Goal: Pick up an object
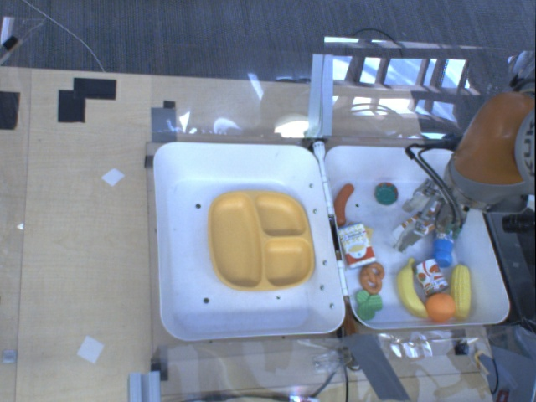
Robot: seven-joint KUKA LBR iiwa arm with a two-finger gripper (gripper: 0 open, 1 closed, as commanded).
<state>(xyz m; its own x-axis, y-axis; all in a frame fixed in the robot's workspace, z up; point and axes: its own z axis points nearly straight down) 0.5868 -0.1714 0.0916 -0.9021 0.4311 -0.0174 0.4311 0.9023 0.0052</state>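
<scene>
While arm (494, 153) reaches in from right, gripper (412, 224) hangs low over right bin (477, 224), fingers spread, pinching nothing. Left bin (184, 224) holds yellow divided tray (260, 239). Right bin: banana (408, 289), corn (461, 290), sausage (342, 202), carton (355, 244) along left side; orange (440, 307) at near edge; blue bottle (443, 249) just right of gripper; green ball (385, 193) at far side.

I'm working in a robotics lab: pale wooden bench (75, 249), two shallow white plastic bins (180, 308), grey carpet floor (209, 15).
</scene>
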